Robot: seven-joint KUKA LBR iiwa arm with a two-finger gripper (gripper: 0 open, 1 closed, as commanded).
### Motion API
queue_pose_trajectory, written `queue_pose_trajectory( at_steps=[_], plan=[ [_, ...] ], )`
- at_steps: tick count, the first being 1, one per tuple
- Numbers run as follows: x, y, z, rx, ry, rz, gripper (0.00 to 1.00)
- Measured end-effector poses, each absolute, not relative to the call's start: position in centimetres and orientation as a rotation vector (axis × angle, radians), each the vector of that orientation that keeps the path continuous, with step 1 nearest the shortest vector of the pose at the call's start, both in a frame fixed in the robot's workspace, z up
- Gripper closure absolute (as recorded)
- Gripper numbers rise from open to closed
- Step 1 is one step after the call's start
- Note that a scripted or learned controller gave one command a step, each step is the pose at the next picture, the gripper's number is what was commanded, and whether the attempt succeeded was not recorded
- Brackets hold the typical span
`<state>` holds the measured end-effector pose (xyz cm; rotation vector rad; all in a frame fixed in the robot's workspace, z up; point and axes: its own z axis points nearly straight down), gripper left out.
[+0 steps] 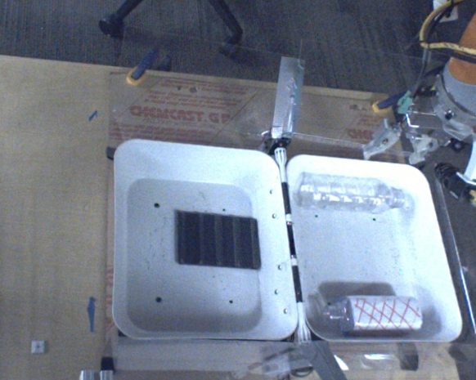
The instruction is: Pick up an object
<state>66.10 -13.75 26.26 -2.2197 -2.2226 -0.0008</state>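
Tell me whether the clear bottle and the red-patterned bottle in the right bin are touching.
Apart. In the camera view the clear bottle lies along the far wall of the right bin, the red-patterned bottle by the near wall, bare floor between.

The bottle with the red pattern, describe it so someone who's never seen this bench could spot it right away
Find the right-hand white bin of the two. The bottle with the red pattern lies on its side along the near wall. Unlike the clear bottle at the far end, it wears a red-and-white criss-cross label.
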Motion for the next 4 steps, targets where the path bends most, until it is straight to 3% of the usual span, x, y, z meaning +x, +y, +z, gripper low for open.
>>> queue_pose_trajectory(
  at_steps=[1,2,3,4],
  plan=[
    [60.6,-11.9,9.5,-2.355,-2.083,-0.002,0.00],
    [64.2,-12.3,8.5,-2.093,-2.267,0.071,0.00],
    [62.8,-21.0,17.4,-2.222,-2.226,-0.001,0.00],
    [52.9,-21.1,14.3,-2.235,-2.208,0.000,0.00]
  ],
)
